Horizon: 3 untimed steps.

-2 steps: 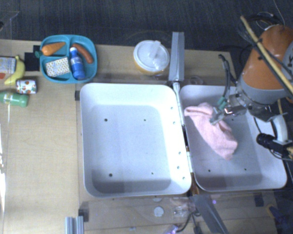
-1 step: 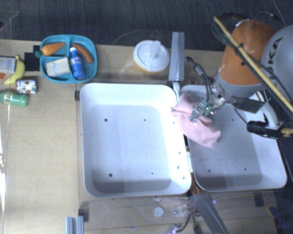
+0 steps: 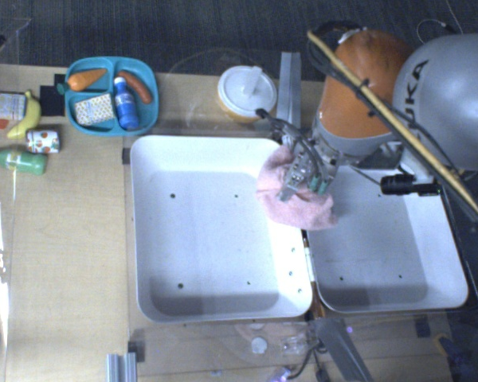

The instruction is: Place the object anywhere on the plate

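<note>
Pink cloth [image 3: 296,198] pinched in tool [image 3: 305,177], arm reaching from right, over bin divide

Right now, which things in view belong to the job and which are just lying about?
Job:
- pink cloth, under the gripper, over the seam between the two bins
- blue plate, divided, on the bench at far left

Lying about:
- yellow cup with white lid
- banana
- small can
- green bottle
- left bin
- right bin
</note>
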Each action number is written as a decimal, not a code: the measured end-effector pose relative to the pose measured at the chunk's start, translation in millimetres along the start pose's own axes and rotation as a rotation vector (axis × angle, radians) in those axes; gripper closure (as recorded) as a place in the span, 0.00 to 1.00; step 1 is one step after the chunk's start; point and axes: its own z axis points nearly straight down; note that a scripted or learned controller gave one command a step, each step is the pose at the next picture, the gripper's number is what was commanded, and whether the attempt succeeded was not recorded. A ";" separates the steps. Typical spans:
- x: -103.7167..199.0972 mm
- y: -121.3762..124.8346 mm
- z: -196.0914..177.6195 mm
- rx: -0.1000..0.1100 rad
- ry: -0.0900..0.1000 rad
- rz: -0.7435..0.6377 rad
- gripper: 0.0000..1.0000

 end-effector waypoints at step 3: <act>34.1 98.6 -16.3 -0.002 -0.001 -0.494 0.00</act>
